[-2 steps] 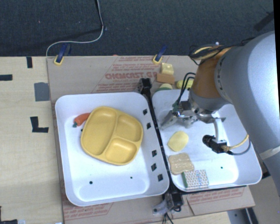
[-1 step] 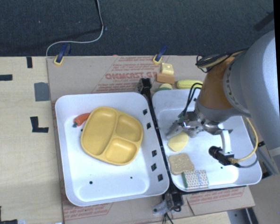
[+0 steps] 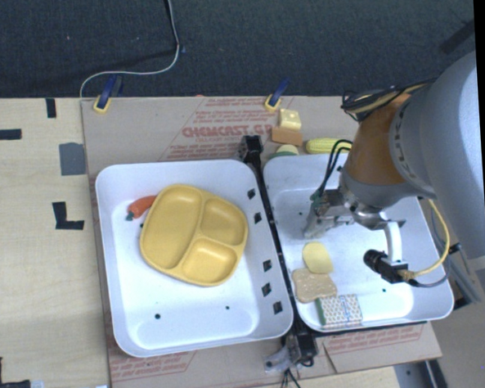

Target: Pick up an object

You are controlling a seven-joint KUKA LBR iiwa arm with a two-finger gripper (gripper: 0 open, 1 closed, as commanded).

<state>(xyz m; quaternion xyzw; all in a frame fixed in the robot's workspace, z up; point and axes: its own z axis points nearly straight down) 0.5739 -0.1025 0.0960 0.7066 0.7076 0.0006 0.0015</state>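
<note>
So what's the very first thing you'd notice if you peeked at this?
The big yellow divided plate jumps out, lying in the left bin with something orange poking out from under its edge. Next comes the grey arm with its orange band, reaching over the right bin above a pale yellow lump.

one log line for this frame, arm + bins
arm: over right bin | end effector: low, above pale yellow piece | left bin: yellow divided plate | grasp: none seen

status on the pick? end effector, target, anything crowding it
End effector low in right bin, nothing seen in grasp. Nearest item: yellow round piece, just below it. Toast slice and patterned block crowd behind that.
</note>
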